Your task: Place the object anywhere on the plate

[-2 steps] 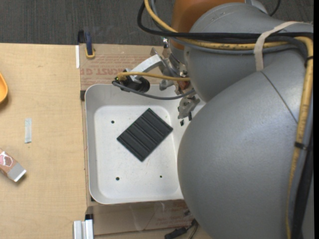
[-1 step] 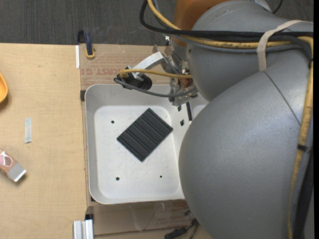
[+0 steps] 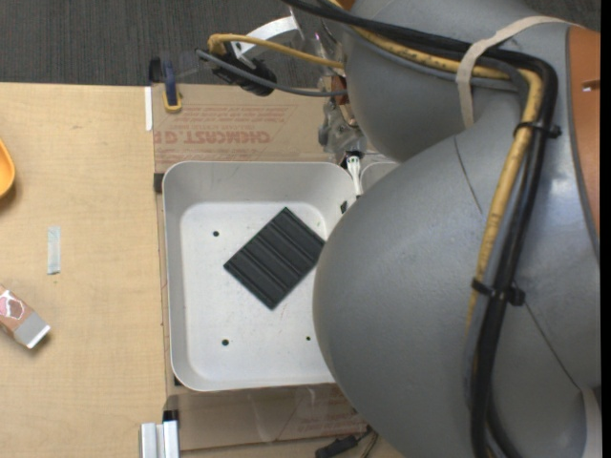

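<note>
A dark ribbed square plate [image 3: 275, 257] lies turned like a diamond on the floor of the left white bin [image 3: 181, 284]. The big grey arm [image 3: 458, 256] covers the right half of the view and hides the right bin almost wholly. Part of the gripper [image 3: 340, 132] shows as metal pieces at the bin's far right corner, above the bin rim. I cannot make out any object held there.
A cardboard sheet with red print [image 3: 239, 127] lies behind the bin. On the wooden bench to the left sit a small grey strip [image 3: 53, 250], a red-and-white packet [image 3: 19, 318] and an orange edge [image 3: 5, 170]. Yellow and black cables [image 3: 286, 55] run along the arm.
</note>
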Controlling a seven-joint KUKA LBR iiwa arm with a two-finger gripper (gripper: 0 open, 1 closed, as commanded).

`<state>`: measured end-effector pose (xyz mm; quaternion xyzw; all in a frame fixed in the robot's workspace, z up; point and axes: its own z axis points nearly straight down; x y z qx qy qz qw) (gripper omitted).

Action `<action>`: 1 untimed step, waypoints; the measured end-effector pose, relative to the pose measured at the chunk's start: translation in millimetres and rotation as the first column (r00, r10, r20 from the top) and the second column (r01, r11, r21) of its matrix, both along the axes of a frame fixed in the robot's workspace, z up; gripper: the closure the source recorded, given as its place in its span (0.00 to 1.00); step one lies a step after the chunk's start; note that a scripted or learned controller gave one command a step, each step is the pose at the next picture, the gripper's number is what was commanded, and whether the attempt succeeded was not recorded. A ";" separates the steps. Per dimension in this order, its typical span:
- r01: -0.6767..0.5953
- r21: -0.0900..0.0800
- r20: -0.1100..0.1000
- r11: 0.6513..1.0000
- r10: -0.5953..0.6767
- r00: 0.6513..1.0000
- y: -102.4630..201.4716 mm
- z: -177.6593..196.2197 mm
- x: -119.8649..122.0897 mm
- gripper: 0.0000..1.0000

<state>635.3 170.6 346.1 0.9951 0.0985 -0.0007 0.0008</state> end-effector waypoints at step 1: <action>-0.021 -0.002 -0.003 1.000 0.021 1.000 -55.5 -6.8 -35.7 1.00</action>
